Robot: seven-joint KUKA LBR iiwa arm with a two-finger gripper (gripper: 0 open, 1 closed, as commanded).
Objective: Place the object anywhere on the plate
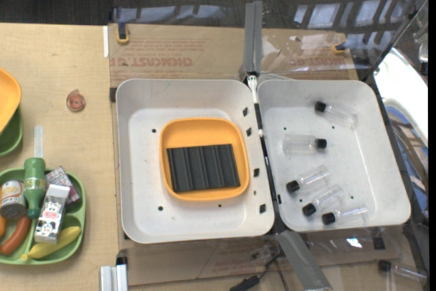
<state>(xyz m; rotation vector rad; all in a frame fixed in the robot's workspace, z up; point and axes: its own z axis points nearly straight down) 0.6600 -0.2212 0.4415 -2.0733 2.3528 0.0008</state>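
Pale wooden counter (54, 65) and a sheet of cardboard (177, 54) carry two white bins side by side, the left bin (136, 167) holding an orange plate (204, 129) near its middle with a black ribbed slab (204, 168) lying flat on it. Five clear vials (305, 144) with black caps lie scattered in the right bin (354, 112), well apart from the plate. Whether the tool is open or closed cannot be told.
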